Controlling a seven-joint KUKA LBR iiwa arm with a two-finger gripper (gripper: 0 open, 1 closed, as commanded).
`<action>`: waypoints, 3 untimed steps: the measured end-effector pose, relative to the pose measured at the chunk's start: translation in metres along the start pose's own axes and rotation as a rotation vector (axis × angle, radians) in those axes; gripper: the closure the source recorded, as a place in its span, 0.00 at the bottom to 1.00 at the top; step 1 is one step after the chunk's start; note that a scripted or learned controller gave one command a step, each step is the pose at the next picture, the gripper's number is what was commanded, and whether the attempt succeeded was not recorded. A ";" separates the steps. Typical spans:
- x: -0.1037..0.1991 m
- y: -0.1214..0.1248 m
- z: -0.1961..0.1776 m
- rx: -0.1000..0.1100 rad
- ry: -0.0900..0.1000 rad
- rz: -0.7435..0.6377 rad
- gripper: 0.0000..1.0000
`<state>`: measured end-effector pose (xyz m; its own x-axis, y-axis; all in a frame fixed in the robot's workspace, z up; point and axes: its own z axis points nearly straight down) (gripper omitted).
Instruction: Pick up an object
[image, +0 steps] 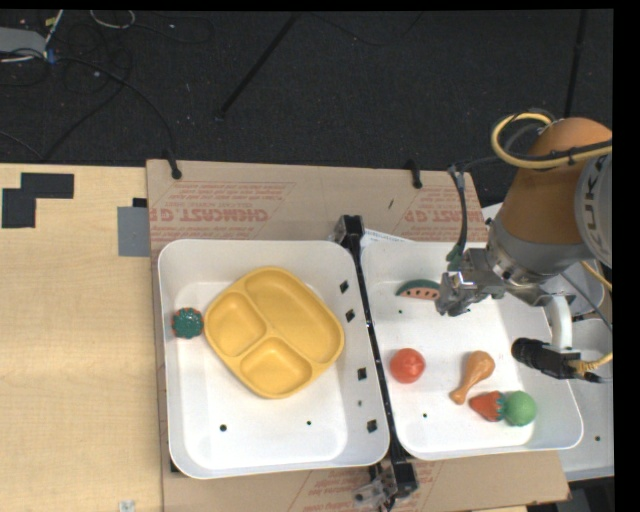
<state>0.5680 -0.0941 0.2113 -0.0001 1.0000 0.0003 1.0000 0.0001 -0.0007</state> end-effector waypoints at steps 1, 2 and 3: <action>0.047 0.001 -0.010 0.001 0.002 -0.004 1.00; 0.095 0.002 -0.004 0.004 0.002 -0.005 1.00; 0.148 -0.001 -0.016 0.002 0.001 -0.005 1.00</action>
<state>0.5670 0.0540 0.2277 -0.0052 1.0000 0.0017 1.0000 0.0053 -0.0022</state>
